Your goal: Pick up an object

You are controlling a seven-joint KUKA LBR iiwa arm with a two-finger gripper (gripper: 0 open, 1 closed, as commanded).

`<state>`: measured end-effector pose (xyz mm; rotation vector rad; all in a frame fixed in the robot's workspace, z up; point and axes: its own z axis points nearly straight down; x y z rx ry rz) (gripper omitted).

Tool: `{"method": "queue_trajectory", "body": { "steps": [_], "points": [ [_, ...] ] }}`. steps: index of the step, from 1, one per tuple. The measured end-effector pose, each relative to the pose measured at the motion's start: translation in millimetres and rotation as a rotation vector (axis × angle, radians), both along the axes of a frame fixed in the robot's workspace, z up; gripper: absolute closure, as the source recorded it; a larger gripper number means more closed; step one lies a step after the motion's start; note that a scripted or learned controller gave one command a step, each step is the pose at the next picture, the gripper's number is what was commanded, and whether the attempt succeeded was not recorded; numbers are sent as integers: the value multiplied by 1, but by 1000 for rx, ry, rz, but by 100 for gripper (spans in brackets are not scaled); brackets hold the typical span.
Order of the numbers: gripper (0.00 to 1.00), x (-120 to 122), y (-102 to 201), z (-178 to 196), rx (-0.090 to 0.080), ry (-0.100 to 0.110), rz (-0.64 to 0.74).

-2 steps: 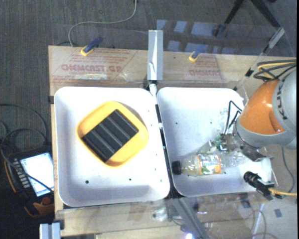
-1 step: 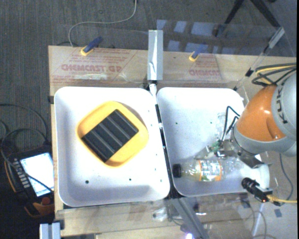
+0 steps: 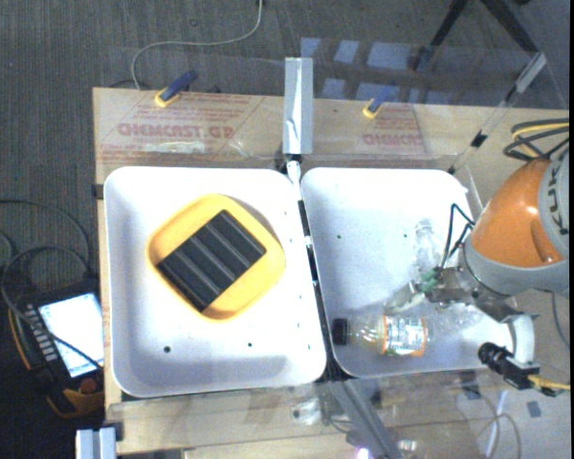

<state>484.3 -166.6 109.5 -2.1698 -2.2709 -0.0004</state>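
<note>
we see the arm (image 3: 521,228) reaching in from the right, its hand (image 3: 438,285) low over the right bin (image 3: 364,208), near that bin's right wall. we cannot tell how the hand is set, since glare and clear plastic blur it. a clear bottle (image 3: 390,334) with an orange label and dark cap lies on its side near the bin's front edge, just below the hand. in the left bin (image 3: 134,352) rests a yellow object (image 3: 217,255) with a black ribbed top, tilted diagonally.
</note>
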Motion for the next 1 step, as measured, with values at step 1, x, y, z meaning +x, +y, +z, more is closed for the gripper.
{"method": "queue_trajectory", "body": {
  "steps": [1],
  "points": [
    [0,119,-3,-18,-4,-4,123]
  ]
}}
